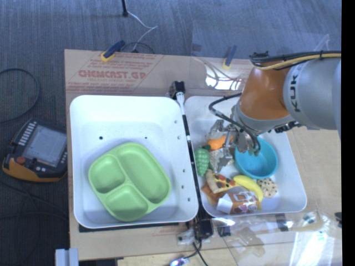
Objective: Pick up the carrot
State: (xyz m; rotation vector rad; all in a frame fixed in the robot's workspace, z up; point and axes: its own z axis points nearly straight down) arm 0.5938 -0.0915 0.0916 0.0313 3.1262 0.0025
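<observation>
The carrot [216,143] is a small orange piece in the upper left part of the right bin [294,195]. My gripper [229,143] hangs low over the bin right beside it, at the carrot's right edge, with the grey wrist and orange band above it. The gripper's body hides part of the carrot. I cannot tell whether the carrot is between the jaws or just next to them.
A blue bowl [256,159] sits just right of the gripper. A green ridged toy [202,160], a pizza slice [219,182], a banana [248,184], a cookie [269,187] and a small carton [238,201] crowd the bin's front. The left bin [83,121] holds a green divided plate [128,180].
</observation>
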